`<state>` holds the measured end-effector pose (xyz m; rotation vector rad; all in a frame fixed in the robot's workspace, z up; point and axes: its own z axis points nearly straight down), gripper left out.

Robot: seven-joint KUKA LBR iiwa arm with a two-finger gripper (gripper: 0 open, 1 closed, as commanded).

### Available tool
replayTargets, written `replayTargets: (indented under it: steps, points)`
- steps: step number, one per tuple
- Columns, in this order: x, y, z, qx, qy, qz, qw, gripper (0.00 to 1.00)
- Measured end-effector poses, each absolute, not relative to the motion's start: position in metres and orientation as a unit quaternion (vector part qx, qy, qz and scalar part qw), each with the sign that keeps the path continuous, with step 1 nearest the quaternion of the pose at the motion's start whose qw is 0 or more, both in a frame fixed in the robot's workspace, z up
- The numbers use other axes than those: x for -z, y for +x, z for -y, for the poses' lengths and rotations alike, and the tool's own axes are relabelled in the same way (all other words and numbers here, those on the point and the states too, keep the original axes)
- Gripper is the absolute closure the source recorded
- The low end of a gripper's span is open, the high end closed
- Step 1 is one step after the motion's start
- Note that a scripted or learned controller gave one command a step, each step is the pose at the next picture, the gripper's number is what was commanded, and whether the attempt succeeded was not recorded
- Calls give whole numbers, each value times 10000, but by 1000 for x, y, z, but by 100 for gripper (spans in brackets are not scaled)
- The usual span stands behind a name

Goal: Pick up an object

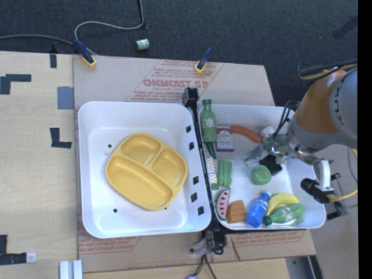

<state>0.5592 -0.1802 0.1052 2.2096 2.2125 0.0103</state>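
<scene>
Bright, even overhead light, soft shadows, mild glare on white bins, slight overall softness.

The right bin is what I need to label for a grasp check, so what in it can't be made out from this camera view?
- Gripper: arm and wrist cover it from above; finger state and contact with the green round object unreadable.
- Small box: print too small to read.
- Green bottle: label blurred.
- Orange object: far end hidden behind the gripper body.
</scene>
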Motion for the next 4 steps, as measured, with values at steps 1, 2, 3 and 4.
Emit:
replayTargets:
  steps: [1,2,3,4]
  points:
    - [-117,561,182,-40,7068,-7073,128,100]
    - [-117,561,182,-42,7067,-7074,136,0]
    - [-86,557,204,4,7070,-7072,27,0]
    - [-96,557,203,-2,7071,-7071,18,100]
